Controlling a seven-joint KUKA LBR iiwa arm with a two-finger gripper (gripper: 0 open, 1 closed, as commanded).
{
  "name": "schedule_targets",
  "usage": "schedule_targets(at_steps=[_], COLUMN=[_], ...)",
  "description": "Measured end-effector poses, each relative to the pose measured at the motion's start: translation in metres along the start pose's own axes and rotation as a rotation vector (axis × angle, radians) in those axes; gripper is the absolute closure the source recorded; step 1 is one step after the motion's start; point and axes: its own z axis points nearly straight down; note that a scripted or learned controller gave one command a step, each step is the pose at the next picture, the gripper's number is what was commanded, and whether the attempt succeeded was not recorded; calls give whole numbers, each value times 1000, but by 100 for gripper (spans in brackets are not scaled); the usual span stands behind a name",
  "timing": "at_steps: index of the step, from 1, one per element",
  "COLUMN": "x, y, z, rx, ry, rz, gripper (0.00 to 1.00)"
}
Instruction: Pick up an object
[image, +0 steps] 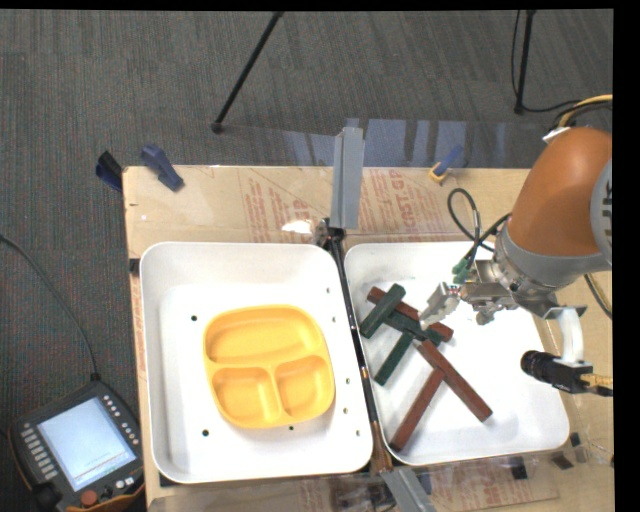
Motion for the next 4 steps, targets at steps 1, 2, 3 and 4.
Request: schedule_targets(at_steps=[1, 2, 3, 4], x=[-60, -59, -59, -62], y=[47, 48, 48, 3], z=[124, 115, 115, 135], rx=[-12, -13, -13, -1], ry=[-2, 3, 4, 0], rz=[-3, 3, 3, -136], gripper=[0, 100, 0, 0])
